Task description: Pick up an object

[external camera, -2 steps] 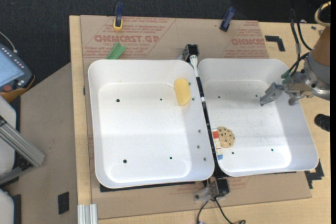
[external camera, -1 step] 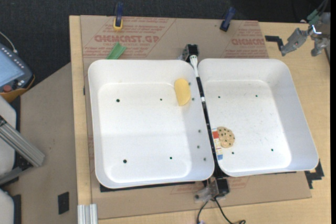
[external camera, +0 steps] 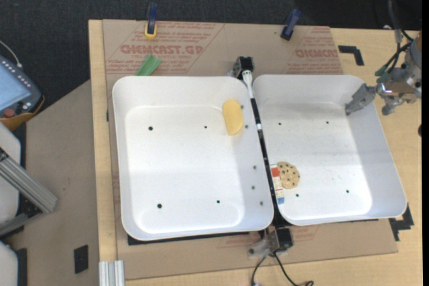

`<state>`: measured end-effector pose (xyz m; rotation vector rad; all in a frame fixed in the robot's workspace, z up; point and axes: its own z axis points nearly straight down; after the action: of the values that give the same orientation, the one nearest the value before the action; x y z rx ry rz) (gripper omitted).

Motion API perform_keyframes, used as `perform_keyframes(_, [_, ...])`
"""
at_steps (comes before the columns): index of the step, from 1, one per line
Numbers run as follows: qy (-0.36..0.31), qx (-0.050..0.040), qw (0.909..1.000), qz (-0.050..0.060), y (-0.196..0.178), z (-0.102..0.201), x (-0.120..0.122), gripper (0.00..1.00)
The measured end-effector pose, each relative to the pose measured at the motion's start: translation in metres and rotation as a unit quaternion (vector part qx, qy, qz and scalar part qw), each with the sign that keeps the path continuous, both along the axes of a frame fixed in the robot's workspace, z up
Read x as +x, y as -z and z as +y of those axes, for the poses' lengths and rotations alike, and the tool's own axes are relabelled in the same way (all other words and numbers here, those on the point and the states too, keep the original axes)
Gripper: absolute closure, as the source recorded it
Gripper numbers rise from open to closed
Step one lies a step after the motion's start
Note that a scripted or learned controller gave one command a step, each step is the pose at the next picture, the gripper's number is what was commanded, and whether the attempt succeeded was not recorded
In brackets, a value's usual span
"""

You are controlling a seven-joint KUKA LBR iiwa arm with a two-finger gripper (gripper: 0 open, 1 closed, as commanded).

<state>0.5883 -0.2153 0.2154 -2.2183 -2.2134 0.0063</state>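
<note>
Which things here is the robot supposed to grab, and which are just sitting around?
For the job:
- yellow sponge in the left bin
- cookie packet in the right bin
- gripper, at the right bin's far right corner

Just lying about:
- green marker on the cardboard
- two blue clamps at the far edge

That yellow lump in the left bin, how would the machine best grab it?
The yellow lump looks like a short oblong lying flat, its long side running up and down the bin. Probably best to come straight down from above and pinch across its narrow middle. It lies close to the bin's right wall, so the pincer has little room on that side.
</note>
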Motion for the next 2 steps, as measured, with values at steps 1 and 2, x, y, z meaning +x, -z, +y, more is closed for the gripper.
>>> perform_keyframes(1, [-0.003, -0.0035, 0.9999, -0.009, -0.025, -0.008, 0.08, 0.0])
perform_keyframes(2, [0.0, 0.0003, 1.0, 0.001, 0.039, -0.008, 0.004, 0.0])
